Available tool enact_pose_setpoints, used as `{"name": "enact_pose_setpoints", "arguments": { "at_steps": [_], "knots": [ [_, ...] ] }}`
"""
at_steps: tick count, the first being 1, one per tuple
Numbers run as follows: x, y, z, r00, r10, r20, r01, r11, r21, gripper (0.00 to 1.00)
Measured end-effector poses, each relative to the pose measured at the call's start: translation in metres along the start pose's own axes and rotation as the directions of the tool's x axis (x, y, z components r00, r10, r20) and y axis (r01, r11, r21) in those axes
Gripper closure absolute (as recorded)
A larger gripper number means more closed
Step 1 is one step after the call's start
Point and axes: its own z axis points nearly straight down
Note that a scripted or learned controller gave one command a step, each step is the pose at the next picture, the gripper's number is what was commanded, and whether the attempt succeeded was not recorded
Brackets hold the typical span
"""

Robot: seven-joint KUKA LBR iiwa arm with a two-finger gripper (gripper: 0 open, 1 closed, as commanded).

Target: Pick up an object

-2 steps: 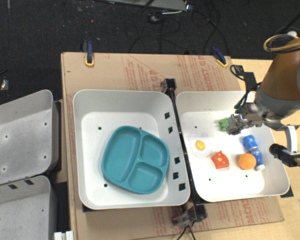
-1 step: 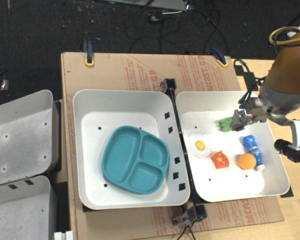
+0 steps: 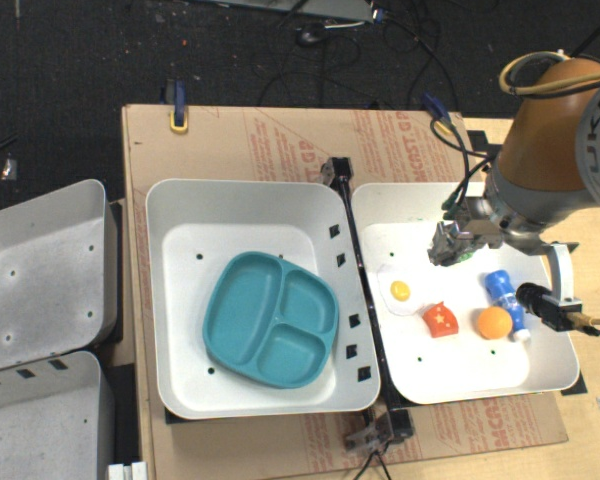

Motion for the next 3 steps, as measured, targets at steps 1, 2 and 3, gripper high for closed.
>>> {"name": "enact_pose_setpoints", "arguments": {
  "at_steps": [1, 2, 3],
  "knots": [
    [0.063, 0.002, 0.002, 1.0, -0.001, 0.0, 0.001, 1.0, 0.002, 1.0],
    [0.121, 0.001, 0.009, 1.0, 0.0, 0.0, 0.0, 1.0, 0.002, 1.0],
    [0.181, -0.013, -0.003, 1.0, -0.002, 0.0, 0.002, 1.0, 0.0, 1.0]
  ]
}}
